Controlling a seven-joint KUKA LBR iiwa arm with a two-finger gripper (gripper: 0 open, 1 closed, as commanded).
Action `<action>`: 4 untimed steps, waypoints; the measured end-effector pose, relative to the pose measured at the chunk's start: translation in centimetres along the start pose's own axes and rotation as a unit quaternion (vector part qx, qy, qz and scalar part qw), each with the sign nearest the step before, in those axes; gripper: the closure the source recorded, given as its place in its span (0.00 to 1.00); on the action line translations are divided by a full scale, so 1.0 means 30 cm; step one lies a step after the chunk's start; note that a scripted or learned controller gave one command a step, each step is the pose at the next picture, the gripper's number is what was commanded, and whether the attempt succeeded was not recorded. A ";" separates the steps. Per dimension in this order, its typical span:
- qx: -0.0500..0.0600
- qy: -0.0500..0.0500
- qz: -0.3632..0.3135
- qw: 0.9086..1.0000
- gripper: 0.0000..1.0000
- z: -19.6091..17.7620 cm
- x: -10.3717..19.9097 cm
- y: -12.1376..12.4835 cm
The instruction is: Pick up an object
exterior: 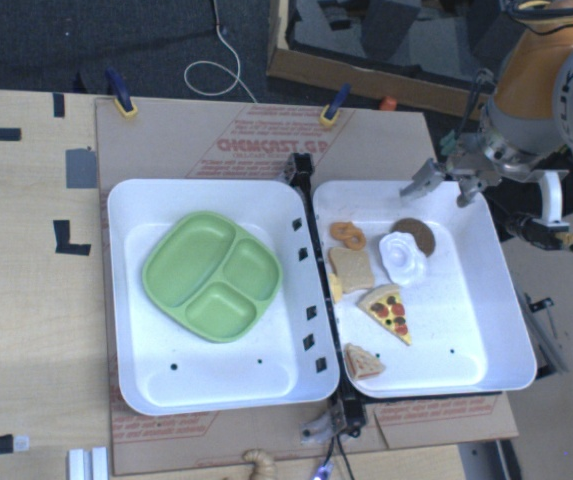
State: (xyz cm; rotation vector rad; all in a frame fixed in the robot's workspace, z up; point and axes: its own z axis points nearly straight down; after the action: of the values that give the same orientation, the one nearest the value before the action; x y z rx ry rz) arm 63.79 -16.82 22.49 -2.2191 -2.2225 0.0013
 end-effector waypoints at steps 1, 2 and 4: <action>0.002 0.000 0.002 1.000 0.00 0.490 -0.013 -0.242; 0.000 0.000 0.000 1.000 0.00 0.465 0.171 -0.455; -0.001 0.000 0.001 1.000 0.00 0.465 0.227 -0.506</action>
State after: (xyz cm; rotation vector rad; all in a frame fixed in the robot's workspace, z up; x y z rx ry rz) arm 48.59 -10.02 8.55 -2.2217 -2.2227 -0.0007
